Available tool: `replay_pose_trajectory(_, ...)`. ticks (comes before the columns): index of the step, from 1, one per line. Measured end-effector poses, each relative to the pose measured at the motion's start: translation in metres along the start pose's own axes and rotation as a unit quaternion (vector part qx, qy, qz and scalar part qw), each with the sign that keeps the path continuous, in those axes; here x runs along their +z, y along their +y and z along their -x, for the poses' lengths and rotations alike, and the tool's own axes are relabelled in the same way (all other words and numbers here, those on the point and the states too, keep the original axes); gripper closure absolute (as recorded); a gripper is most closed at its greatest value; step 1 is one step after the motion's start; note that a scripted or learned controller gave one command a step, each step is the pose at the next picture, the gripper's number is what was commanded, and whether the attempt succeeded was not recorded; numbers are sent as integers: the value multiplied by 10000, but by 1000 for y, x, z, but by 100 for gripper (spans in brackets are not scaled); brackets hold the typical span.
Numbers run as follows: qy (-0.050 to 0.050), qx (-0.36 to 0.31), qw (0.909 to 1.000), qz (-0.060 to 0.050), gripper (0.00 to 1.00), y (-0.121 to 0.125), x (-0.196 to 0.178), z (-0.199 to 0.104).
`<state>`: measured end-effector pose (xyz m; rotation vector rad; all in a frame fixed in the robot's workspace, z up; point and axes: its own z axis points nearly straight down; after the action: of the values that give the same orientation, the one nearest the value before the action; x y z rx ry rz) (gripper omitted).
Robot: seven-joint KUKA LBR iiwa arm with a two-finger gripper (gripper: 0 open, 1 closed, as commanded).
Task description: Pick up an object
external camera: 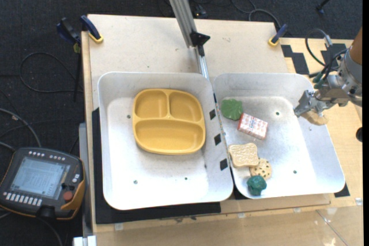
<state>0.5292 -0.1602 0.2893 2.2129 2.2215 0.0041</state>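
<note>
The camera view shows the gripper (312, 109) at the right rim of the right bin (323, 150), with a small tan object (316, 118) just beneath it; whether its fingers grip it cannot be told. In that bin lie a green piece (232, 109), a pink box (252, 125), toast (243, 155), a cookie (262, 169) and a teal lump (256, 184). The left bin (115, 141) holds a yellow divided tray (169, 121).
</note>
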Motion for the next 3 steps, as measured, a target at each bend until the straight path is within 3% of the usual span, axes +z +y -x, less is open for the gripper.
replay_pose_trajectory(3, 20, -21, 10000, -47, 100, 30, 49, -164)
